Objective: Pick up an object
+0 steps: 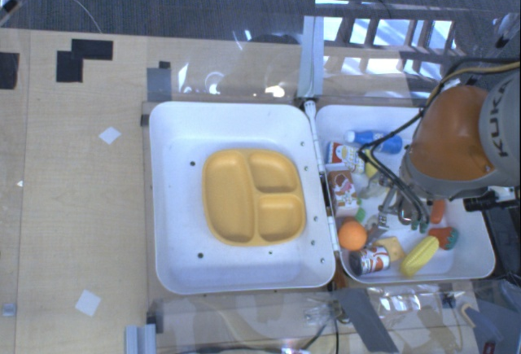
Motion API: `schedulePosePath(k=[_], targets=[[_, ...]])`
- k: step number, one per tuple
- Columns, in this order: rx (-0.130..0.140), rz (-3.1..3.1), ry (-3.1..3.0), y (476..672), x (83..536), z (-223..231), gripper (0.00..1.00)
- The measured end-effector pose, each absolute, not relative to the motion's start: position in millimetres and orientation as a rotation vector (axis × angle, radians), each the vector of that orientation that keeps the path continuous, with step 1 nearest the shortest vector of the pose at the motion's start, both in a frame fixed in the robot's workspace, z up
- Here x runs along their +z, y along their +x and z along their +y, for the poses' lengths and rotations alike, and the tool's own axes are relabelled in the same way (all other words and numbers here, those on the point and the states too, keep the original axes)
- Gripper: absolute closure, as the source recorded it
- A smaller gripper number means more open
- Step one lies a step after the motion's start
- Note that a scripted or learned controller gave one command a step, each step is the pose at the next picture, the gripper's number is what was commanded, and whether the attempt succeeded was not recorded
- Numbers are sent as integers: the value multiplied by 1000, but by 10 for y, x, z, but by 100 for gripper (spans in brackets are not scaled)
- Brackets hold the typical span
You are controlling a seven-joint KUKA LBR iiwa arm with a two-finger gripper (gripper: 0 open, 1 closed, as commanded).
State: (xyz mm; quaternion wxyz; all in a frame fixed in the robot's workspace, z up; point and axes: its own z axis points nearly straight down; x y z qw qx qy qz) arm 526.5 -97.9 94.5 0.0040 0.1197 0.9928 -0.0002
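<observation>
The right bin (483, 261) holds several small objects. An orange (352, 236) lies at its near left, with a can (373, 262) on its side just in front of it. A yellow banana-like toy (418, 255) lies to the right of the can, and a red piece with a green end (444, 237) sits beside that. Farther back are a blue-capped bottle (371, 137) and two red-and-white cartons (343, 154) (345, 190). My gripper (393, 212) hangs low over the middle of this bin, just right of the orange and above the can. The orange-banded wrist (454, 137) hides the bin's right part.
The left bin (175, 181) holds a yellow divided tray (254, 196) at its middle. A metal divider (309, 59) and a railed frame (391, 35) stand behind the bins. Black cables (391, 169) loop from the wrist over the right bin.
</observation>
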Motion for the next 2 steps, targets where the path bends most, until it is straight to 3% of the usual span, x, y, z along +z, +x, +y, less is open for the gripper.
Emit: schedulePosePath(k=[1,2], targets=[[-4,3124,-170,5373,1805,-1121,0],[-11,3098,-243,5142,1063,-1063,0]])
